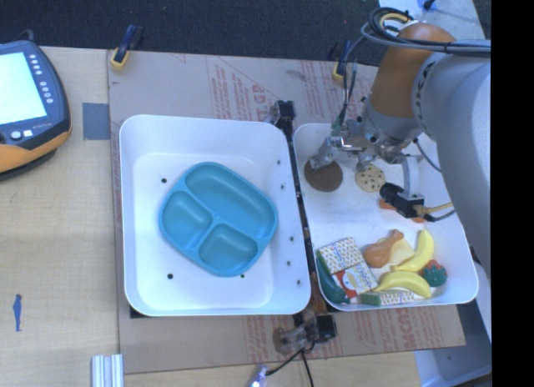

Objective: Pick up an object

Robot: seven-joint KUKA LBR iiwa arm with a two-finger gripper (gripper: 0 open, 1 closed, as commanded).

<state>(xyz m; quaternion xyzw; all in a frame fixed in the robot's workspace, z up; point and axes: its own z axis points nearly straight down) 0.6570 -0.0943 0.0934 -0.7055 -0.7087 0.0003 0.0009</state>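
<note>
From my seat, the far left of the frame has the teach pendant (21,106) lying on the bench, and next to it the left bin (142,285) with a blue divided plate (219,218) sitting roughly in its middle. Moving right across the divider, the right bin (450,235) carries everything I could go for. In its upper part sit a brown round cookie (324,177) and, just to its right, a paler speckled cookie (368,179); lower down, against the bottom rim, there is a cluster made up of a small printed carton (349,264), an orange-tan toy food piece (383,251), a banana (415,268) and a strawberry (434,275). The gripper (349,153) is down in the upper part of that bin, hanging from the arm (409,68) that comes in from the upper right. Its jaws look apart, one finger reaching down-left to the top edge of the brown round cookie, the other down toward the speckled one, and I see nothing clamped between them. What matters for the next move, as I judge it, is that the brown cookie lies just below and slightly left of the jaw midline rather than squarely between the fingers, so a small shift toward the lower left should come before closing.
</note>
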